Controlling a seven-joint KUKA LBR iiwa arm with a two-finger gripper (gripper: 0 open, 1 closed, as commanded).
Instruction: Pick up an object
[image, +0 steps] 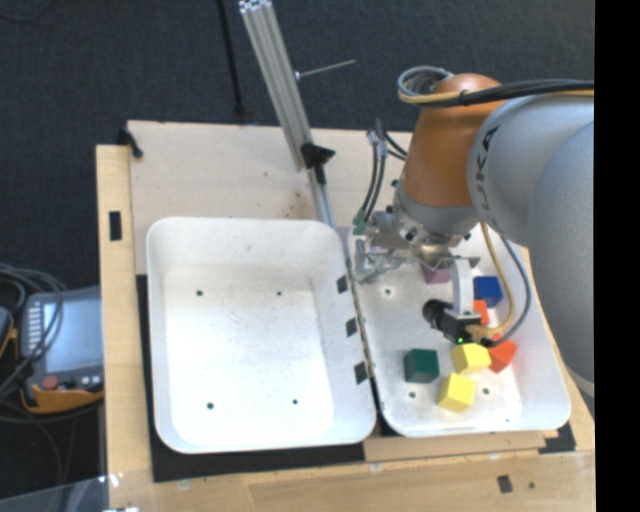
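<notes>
Nearest the camera, along the front of the right bin (540, 405), a yellow block (457, 391) sits turned corner-on, with a dark green block (421, 365) just beside it to the left. A step back, a second yellow block (472, 357) lies touching or nearly touching an orange block (502, 354). Further in, a blue block (487, 290) rests close to the arm's cabling, and a pale purple block (436, 270) peeks out from under the wrist. The left bin (250, 335) lies alongside, on the same table (200, 150).

Now the hand (372, 258): it hangs low over the far left corner of the right bin, right by the wall the two bins share. How wide it stands I cannot tell, the wrist hides too much, and nothing is visibly held.

No object is lifted yet, so any block is fair game. They are squat cubes with no real long axis; the near yellow one shows a corner toward the camera, the green one sits squarer to the bin.

The risks, as I judge them: the hand is so near the bin wall it could strike the rim, and that tight yellow-and-orange pair could jam or squirt aside if grabbed together.
</notes>
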